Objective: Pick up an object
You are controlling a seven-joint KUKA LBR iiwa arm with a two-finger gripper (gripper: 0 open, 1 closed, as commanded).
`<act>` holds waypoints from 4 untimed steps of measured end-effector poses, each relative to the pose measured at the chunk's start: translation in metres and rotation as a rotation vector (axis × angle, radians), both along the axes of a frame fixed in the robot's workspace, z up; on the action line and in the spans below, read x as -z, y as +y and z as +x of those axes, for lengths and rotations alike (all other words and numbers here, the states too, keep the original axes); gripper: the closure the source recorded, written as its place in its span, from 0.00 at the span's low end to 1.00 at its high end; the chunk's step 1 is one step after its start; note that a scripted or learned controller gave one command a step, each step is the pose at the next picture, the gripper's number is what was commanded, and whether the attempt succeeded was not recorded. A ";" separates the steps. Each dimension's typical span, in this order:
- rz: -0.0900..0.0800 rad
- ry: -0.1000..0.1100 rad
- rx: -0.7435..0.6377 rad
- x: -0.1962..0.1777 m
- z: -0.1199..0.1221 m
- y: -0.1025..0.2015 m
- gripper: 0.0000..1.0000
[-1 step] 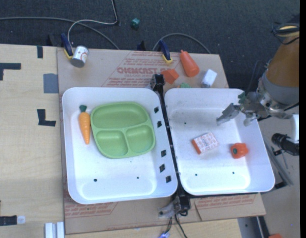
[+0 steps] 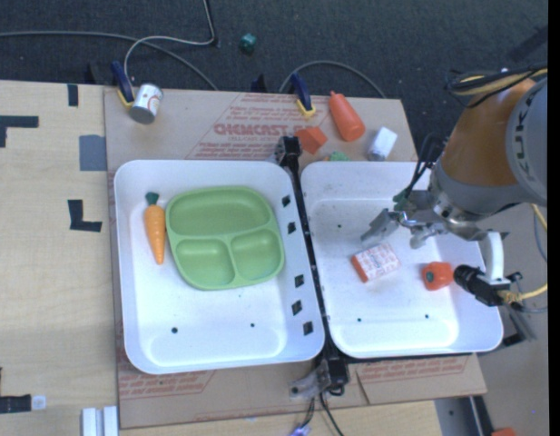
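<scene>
The right bin [image 2: 352,330] holds a small red-and-white box [image 2: 375,262] near its middle and a red tomato-like toy [image 2: 436,276] to the box's right. My gripper [image 2: 399,228] hangs over this bin, just above and slightly right of the box, its grey fingers [image 2: 379,226] spread apart with nothing between them. The left bin [image 2: 207,343] carries a green divided plate [image 2: 227,236] and a toy carrot [image 2: 155,230] lying at the plate's left.
Behind the bins, on the cardboard, lie an orange carrot-shaped toy [image 2: 346,117], a small orange block [image 2: 311,139], a white cube [image 2: 383,142] and a little can [image 2: 146,103]. Black clips line the divider between the bins [image 2: 302,243]. Cables run across the dark floor beyond.
</scene>
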State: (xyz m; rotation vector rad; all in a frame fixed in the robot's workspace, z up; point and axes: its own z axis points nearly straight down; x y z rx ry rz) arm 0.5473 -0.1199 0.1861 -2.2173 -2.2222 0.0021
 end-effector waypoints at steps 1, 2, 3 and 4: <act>-0.001 -0.003 0.001 0.080 0.000 0.023 0.00; -0.003 -0.005 0.001 0.070 0.000 0.022 1.00; -0.003 -0.004 0.001 0.070 0.000 0.022 0.00; -0.002 -0.004 0.001 -0.014 0.032 -0.003 0.00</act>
